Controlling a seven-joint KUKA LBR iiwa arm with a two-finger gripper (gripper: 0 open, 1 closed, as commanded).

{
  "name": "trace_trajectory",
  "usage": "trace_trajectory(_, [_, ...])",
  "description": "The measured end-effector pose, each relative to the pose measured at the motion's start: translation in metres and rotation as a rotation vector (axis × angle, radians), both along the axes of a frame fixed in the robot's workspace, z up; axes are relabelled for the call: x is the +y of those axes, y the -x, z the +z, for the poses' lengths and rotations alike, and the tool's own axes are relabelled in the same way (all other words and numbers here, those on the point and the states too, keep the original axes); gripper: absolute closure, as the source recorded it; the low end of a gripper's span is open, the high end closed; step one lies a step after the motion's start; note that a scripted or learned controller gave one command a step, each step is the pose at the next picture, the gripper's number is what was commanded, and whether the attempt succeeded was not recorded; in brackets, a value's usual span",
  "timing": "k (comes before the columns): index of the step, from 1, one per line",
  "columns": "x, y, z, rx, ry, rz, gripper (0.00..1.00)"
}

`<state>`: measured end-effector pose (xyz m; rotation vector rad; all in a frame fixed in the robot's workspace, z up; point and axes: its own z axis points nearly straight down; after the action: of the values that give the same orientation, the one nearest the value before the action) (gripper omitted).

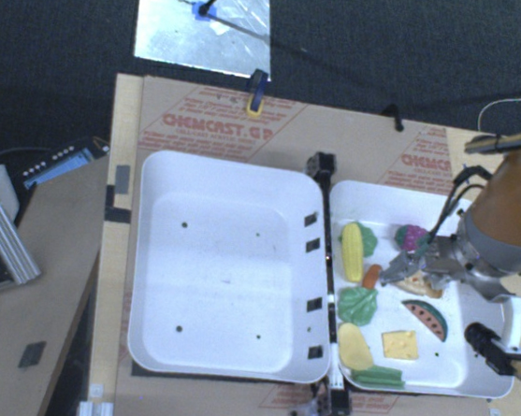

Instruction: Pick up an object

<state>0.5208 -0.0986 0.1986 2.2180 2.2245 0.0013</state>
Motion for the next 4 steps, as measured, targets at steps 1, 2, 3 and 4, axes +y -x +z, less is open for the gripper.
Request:
trace_trajectory(1, [0.014, -0.071, -0.120, 0.000, 0.000, 0.003, 0.00])
trace_trajectory(2, [0.012, -0.072, -0.103, -0.003, 0.001, 0.001, 1.00])
trace_trajectory(3, [0.096, -0.058, -0.009, -0.006, -0.002, 0.008, 1.00])
trace_trajectory(4, [0.157, -0.108, -0.014, -0.005, -0.003, 0.008, 1.00])
